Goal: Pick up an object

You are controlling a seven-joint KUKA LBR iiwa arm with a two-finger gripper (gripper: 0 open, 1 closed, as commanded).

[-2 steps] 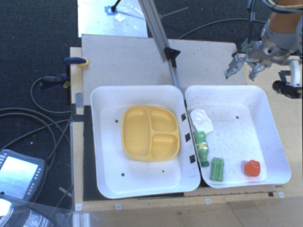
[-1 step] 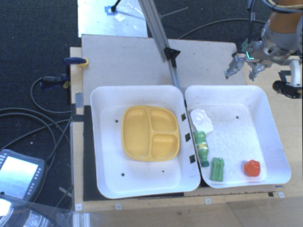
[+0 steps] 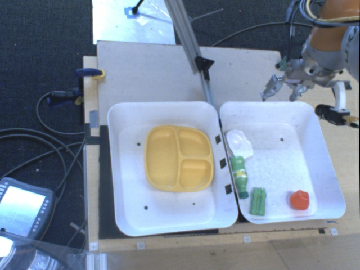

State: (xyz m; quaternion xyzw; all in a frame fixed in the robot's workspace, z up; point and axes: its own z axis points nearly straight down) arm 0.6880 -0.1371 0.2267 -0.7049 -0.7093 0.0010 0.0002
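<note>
My gripper [image 3: 283, 90] hangs above the far edge of the right bin [image 3: 323, 151], with its two fingers spread open and nothing between them. Well below it in that bin lie a white crumpled object [image 3: 240, 142], a green bottle [image 3: 239, 176] with a yellow-green label, a green ridged piece [image 3: 258, 201] and a small red-orange object [image 3: 300, 199]. All of them rest along the bin's left and near sides, apart from the gripper.
The left bin [image 3: 126, 201] holds a yellow divided plate [image 3: 179, 157]. A slanted grey pole [image 3: 185, 30] crosses the bench behind the bins and ends near the seam between them. Cables and a pendant [image 3: 19, 207] lie on the floor at left.
</note>
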